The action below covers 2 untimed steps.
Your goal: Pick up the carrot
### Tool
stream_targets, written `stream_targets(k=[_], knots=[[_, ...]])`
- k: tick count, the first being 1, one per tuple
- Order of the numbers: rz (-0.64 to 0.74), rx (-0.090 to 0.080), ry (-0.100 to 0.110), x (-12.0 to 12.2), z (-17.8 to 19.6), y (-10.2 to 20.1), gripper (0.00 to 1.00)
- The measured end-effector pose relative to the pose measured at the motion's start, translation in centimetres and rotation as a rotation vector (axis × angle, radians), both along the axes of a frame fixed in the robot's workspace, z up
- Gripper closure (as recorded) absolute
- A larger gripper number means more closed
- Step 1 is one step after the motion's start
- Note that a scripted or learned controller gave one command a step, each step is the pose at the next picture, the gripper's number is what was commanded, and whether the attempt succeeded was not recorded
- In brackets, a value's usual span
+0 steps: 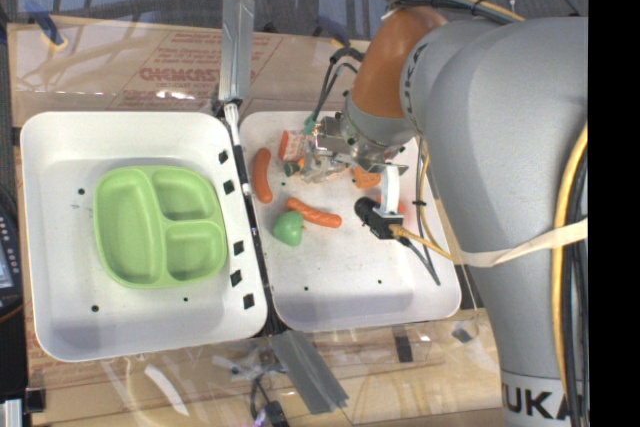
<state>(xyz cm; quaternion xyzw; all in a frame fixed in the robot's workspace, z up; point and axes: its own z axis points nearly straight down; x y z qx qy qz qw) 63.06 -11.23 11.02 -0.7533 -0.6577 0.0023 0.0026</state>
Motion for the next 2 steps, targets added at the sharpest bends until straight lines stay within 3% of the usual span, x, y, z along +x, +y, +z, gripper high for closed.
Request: stream_targets(k=[1, 2], knots=[[0.000, 0.000, 0.000, 0.0, 0.0, 0.0, 0.00], [0.153, 0.000, -0.004, 2.6, -2.0, -2.6, 0.00]])
